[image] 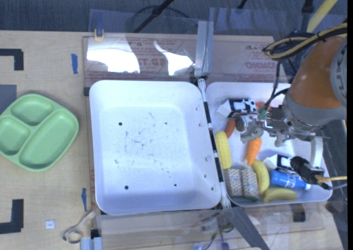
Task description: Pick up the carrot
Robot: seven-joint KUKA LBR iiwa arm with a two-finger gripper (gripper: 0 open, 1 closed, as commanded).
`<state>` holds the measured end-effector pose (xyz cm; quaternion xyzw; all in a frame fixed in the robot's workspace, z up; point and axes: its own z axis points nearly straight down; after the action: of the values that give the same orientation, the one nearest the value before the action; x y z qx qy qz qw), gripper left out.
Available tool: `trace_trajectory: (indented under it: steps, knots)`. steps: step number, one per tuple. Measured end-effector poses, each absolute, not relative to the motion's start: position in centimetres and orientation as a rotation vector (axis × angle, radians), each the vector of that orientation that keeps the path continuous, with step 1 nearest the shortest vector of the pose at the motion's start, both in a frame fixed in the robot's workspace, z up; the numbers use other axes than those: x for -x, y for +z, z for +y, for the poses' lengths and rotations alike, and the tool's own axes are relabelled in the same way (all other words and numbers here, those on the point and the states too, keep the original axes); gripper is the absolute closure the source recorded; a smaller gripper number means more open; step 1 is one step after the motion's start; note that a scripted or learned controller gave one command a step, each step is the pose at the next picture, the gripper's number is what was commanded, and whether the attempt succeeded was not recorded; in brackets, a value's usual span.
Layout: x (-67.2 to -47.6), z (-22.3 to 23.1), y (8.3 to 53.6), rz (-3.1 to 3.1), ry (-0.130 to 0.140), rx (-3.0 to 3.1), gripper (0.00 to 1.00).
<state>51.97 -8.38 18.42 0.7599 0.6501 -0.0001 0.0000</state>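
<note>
Bright, even overhead light, strong white glare on the clear panel (140, 56) behind the bins, mild softness throughout.

Grey arm (320, 86) with orange band, yellow-and-black cables, seemingly metallic hand (255, 128).

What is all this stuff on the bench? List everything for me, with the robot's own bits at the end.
Bins: two, white, side by side; left bin, right bin.
Divided plate: one, green, on the bench left of the bins.
Carrot: one, orange, right bin, just below the gripper.
Corn cob: one, yellow, right bin's left edge.
Bananas: two, yellow, right bin's front.
Blue object: one, beside the bananas.
Arm: one, grey and orange, entering from the right.
Gripper: one, metallic, over the right bin.
</note>
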Motion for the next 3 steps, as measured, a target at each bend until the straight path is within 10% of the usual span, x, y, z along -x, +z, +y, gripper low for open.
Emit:
trace_trajectory:
  steps: [1,2,3]
  knots:
    - [-55.8,-10.2,8.7,1.930,0.006,-2.474,0.00]
    - [-55.8,-10.1,9.7,1.930,0.008,-2.472,1.00]
    - [-54.1,-11.6,8.7,2.002,0.007,-2.419,1.00]
